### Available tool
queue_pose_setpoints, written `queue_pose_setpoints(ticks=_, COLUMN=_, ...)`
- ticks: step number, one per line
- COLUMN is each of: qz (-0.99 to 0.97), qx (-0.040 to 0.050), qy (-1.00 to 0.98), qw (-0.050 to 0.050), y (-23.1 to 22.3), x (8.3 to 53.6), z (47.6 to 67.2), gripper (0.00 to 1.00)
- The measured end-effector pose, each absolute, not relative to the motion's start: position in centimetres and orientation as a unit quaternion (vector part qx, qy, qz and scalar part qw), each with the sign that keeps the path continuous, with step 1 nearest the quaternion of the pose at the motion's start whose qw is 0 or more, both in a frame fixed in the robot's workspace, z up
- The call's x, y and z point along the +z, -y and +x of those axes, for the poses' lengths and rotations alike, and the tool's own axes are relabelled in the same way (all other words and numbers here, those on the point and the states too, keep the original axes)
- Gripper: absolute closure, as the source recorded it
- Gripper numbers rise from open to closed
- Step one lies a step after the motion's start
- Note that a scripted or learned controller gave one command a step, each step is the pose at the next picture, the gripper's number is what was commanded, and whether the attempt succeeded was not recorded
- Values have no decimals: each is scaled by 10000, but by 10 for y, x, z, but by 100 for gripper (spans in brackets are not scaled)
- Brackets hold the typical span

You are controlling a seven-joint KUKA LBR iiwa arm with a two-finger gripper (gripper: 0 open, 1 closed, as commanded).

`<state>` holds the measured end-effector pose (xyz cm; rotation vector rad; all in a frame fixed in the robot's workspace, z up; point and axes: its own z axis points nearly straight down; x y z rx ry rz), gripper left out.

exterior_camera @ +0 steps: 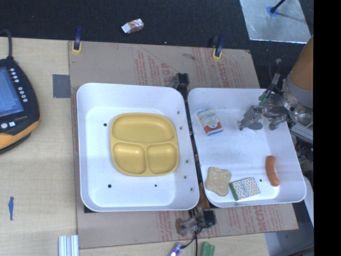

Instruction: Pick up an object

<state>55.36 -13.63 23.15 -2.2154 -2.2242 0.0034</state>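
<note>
The right white bin [234, 143] holds a small milk carton [209, 121] near its back left, a tan cracker-like piece [217, 181] and a green-patterned packet [244, 188] at the front, and a hot dog sausage [272, 170] at the right. My gripper [262, 119] hangs over the back right of this bin, its fingers spread open with nothing between them. It stands well to the right of the carton and above the sausage in the view.
The left white bin [90, 143] carries a yellow three-compartment plate [144, 143]. A teach pendant [13, 103] lies at the bench's left edge. A small wrapped item [132, 26] rests on the dark floor behind the bench.
</note>
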Motion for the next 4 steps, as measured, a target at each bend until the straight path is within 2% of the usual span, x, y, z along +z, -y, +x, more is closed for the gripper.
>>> queue_pose_setpoints(ticks=1, qz=-7057, qx=28, qy=7085, qw=23, y=174, x=110, z=597, gripper=0)
queue_pose_setpoints(ticks=2, qz=-7059, qx=2, qy=7083, qw=6, y=206, x=125, z=648, gripper=0)
queue_pose_setpoints(ticks=3, qz=-7049, qx=1, qy=7093, qw=7, y=206, x=136, z=648, gripper=100)
queue_pose_setpoints(ticks=4, qz=-7046, qx=11, qy=7096, qw=13, y=111, x=148, z=639, gripper=100)
